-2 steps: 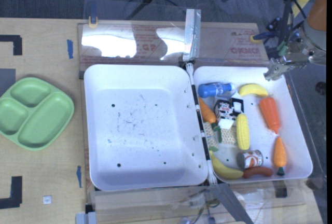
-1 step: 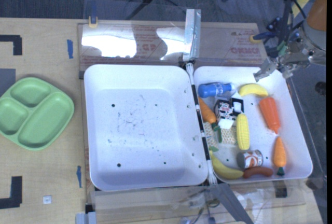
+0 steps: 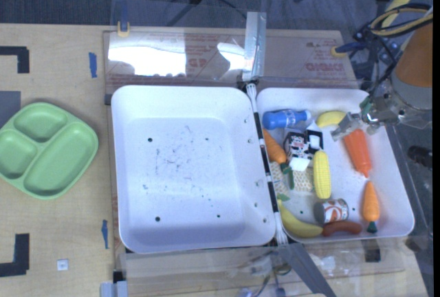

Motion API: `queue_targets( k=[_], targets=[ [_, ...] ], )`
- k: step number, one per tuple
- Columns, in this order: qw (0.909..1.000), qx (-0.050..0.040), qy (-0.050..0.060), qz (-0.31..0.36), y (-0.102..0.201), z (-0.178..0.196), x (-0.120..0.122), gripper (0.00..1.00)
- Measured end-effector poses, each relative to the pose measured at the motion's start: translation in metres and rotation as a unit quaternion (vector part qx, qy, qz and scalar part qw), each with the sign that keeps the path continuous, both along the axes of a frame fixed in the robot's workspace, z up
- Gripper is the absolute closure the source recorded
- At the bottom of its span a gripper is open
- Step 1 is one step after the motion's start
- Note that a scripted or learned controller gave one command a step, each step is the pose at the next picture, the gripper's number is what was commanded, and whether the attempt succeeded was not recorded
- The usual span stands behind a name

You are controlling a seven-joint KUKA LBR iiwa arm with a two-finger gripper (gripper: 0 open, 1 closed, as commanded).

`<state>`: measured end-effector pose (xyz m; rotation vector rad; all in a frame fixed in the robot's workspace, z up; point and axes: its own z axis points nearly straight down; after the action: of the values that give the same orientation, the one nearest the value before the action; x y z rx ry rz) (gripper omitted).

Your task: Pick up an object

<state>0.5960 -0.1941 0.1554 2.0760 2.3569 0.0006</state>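
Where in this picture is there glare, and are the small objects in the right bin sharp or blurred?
Camera view: strong glare on the clear panel behind the left bin; the corn cob and blue bottle in the right bin look soft, their fine detail unreadable; the gripper is slightly blurred.

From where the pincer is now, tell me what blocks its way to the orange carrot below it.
Nothing visible does. The pincer sits right above the carrot's upper end, with the yellow lemon just beside, to its left.

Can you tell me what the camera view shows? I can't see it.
The robot's claw hangs over the right bin, beside a lemon and carrot. The left bin sits beside it, and a green plate lies farther left.
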Motion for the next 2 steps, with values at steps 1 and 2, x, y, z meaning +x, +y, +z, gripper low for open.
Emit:
queue_targets(
  k=[1,2],
  targets=[
    [0.9994,-0.0037,-0.016,0.031,0.061,-0.043,0.015,0.0],
    [0.9823,-0.0005,-0.002,0.187,0.089,-0.023,-0.025,0.0]
  ],
)
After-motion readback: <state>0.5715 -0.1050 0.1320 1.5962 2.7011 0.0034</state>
